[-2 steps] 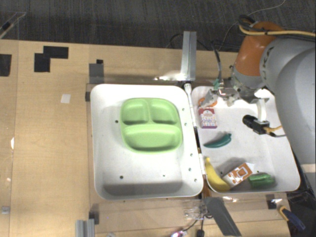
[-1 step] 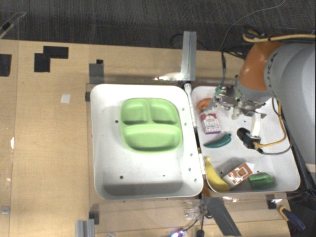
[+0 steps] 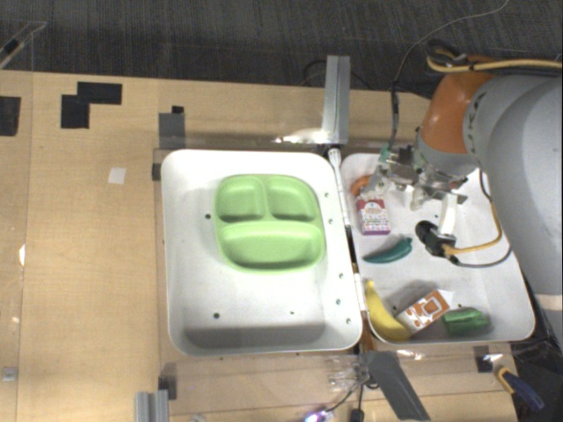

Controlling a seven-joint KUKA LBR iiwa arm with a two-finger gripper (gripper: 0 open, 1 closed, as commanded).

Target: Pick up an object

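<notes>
Wooden bench (image 3: pixel 79 262), two white bins: right bin (image 3: pixel 515 310) holds small carton (image 3: pixel 374 215), judged light, stiff, best pinched across its narrow sides, beside dark green pepper (image 3: pixel 389 252) and banana (image 3: pixel 383 313); gripper (image 3: pixel 413 183) above, grip state indeterminate.

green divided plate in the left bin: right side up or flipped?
Right side up. The green plate lies flat in the left bin, and its three compartments face the camera as hollows, two small above one large, with nothing in them.
</notes>
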